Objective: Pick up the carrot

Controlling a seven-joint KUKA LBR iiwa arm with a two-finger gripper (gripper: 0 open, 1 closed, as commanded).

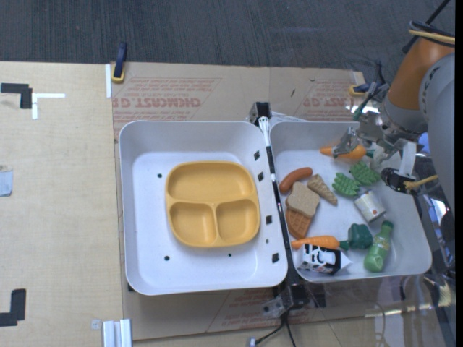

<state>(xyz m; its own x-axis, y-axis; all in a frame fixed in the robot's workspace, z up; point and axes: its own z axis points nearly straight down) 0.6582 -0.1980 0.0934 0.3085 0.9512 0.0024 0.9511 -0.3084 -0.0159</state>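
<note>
In the right bin point(412, 262), an orange carrot-like piece point(340, 151) lies near the far wall with its thin tip pointing left. My gripper point(364, 142) is right over its thicker right end, touching or almost touching it; the wrist hides the contact. A second long orange carrot point(316, 242) lies near the front of that bin, next to a dark green piece point(359, 236), well away from the gripper.
The right bin also holds a sausage point(296, 178), bread slices point(302, 202), green leafy pieces point(354, 179), a white cup point(370, 207), a green bottle point(378, 248) and a black-and-white carton point(320, 259). The left bin point(145, 194) holds a yellow divided plate point(213, 202).
</note>
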